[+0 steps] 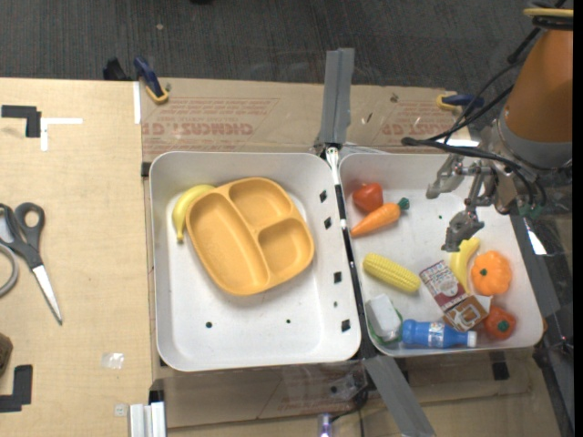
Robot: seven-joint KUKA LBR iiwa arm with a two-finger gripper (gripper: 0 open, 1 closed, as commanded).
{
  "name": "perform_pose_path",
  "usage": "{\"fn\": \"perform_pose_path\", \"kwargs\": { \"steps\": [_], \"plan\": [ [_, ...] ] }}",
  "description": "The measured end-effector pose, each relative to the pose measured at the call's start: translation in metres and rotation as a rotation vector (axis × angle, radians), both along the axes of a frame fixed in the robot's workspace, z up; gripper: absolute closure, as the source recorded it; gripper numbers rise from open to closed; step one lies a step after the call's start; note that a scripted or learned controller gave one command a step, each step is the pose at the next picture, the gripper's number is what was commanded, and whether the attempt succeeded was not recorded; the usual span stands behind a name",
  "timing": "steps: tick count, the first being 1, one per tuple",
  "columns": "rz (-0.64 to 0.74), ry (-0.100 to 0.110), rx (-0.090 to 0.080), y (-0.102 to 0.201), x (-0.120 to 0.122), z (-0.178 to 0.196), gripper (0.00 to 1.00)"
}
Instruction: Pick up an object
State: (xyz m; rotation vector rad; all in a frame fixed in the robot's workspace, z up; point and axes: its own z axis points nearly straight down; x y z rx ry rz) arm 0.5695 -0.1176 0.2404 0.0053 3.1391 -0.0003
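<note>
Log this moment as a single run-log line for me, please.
gripper: over right bin, above banana | grasp: none seen | left bin: yellow plate | status: pick pending

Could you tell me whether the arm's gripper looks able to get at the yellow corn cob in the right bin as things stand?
Probably yes. The yellow corn cob lies on bare bin floor with open space around it; the orange carrot and the small red-and-white carton sit apart from it. The gripper hangs over the same right-hand white bin, and nothing stands between them.

Two bins (164, 271), two bananas (187, 206), one carrot (375, 218)
</note>
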Motion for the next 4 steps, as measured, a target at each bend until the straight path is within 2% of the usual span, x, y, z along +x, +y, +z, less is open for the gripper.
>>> {"fn": "perform_pose_path", "kwargs": {
  "steps": [1,2,3,4],
  "plan": [
    [0.069,-0.009,-0.003,-0.029,-0.076,-0.123,0.00],
    [-0.110,-0.020,-0.002,0.009,0.040,-0.138,0.00],
    [-0.258,-0.023,0.000,0.015,-0.001,-0.139,0.00],
    [-0.277,-0.023,-0.003,0.020,0.000,-0.139,0.00]
  ]
}}
